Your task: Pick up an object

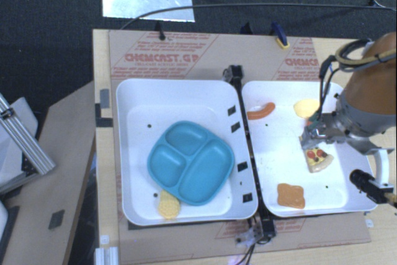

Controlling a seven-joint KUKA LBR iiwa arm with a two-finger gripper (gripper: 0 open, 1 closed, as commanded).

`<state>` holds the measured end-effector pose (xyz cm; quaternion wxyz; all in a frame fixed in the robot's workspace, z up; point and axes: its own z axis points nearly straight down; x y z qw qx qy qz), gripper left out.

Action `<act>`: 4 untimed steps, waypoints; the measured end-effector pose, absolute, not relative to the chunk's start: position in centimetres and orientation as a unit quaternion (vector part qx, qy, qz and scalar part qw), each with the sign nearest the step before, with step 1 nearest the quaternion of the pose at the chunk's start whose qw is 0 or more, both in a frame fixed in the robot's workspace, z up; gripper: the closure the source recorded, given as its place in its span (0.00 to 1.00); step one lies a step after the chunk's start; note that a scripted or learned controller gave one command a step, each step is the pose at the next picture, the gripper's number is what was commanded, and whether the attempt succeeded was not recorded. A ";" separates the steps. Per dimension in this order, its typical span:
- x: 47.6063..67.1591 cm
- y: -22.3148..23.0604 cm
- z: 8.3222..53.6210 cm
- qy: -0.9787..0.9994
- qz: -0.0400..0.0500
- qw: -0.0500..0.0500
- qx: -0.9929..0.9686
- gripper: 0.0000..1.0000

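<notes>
A grey KUKA arm (372, 93) is seen reaching in from three o'clock over the right-hand bin (273, 139), its gripper (313, 136) lowered just above a toy pizza slice (318, 159), the likeliest target of the pick. Whether the pincer is released or clenched cannot be told from this slanted view, and no object is seen held between its tips. The slice lies at the four o'clock side of the bin, with a pale yellow piece (304, 108) at one o'clock, a toy sausage (261, 111) at eleven o'clock and an orange toast-like piece (290, 195) at six o'clock. A blue divided plate (191, 161) and a small yellow item (168, 204) are held in the left-hand bin (133, 133). A miss is judged possible: the flat, low slice could be nudged aside or pinched only at its edge, and could then slip out during lifting.
</notes>
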<state>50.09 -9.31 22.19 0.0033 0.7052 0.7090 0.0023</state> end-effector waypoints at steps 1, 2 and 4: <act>50.2 -9.3 24.7 0.709 0.001 0.002 0.705 1.00; 51.0 -4.4 24.9 0.711 0.001 0.000 0.704 1.00; 50.6 6.0 23.4 0.711 0.001 -0.001 0.703 1.00</act>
